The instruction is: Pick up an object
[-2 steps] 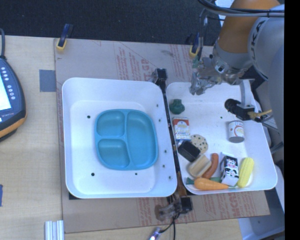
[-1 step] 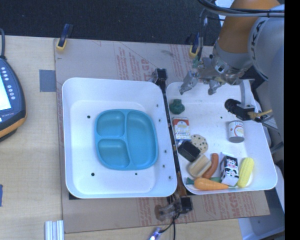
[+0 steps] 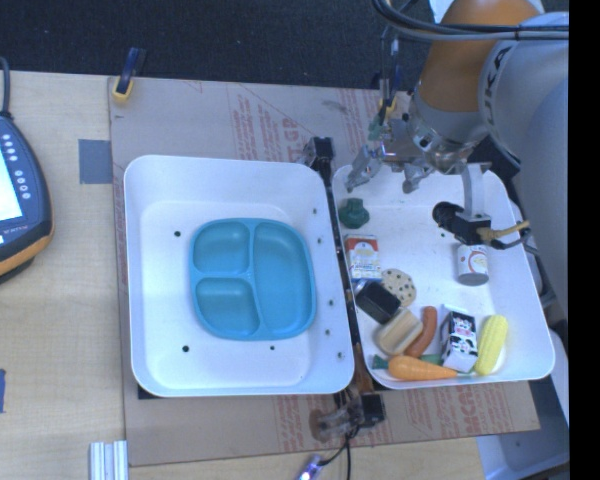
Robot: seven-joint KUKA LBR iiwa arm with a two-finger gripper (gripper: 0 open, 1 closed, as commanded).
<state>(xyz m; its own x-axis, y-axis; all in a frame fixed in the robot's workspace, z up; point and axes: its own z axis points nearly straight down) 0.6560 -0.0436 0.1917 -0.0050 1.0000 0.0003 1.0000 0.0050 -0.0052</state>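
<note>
Camera view from my end: the left bin (image 3: 140, 268) has a blue divided plate (image 3: 252, 277) sitting in the middle. The right bin (image 3: 425, 223) has all the pickable stuff: a dark green lump (image 3: 354, 210) up top, a snack packet (image 3: 363, 257), a cookie (image 3: 398, 286), a hot dog (image 3: 421, 331), a carrot (image 3: 420, 369), a corn cob (image 3: 491, 344) and a small can (image 3: 471, 264). The gripper (image 3: 387, 173) hangs over that bin's far edge, fingers spread apart, nothing between them, just beyond the green lump.
</note>
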